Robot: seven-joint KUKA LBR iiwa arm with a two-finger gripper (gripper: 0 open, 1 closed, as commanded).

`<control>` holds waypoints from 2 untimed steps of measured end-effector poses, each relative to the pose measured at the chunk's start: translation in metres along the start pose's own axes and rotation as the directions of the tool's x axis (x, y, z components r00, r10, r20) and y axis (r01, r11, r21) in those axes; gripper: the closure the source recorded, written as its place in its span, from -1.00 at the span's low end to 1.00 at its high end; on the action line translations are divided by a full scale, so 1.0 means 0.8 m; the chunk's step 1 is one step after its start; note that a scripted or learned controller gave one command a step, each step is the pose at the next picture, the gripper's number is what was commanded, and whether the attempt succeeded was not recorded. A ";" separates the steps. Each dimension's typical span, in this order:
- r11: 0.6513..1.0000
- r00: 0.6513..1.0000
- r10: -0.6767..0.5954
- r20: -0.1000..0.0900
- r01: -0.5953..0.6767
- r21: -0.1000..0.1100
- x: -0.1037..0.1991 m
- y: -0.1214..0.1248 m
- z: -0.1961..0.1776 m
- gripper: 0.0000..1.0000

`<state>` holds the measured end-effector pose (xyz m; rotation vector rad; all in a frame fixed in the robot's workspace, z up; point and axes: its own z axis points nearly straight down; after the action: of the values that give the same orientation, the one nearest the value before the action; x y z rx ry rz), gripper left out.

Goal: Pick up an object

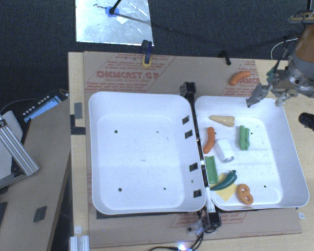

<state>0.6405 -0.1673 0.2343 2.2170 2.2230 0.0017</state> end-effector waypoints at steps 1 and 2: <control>1.000 1.000 -0.003 0.001 0.003 -0.004 0.000 0.001 -0.014 1.00; 1.000 1.000 -0.005 -0.001 0.005 -0.004 0.035 0.038 -0.025 1.00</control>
<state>0.6706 -0.1396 0.2542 2.2103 2.2273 0.0070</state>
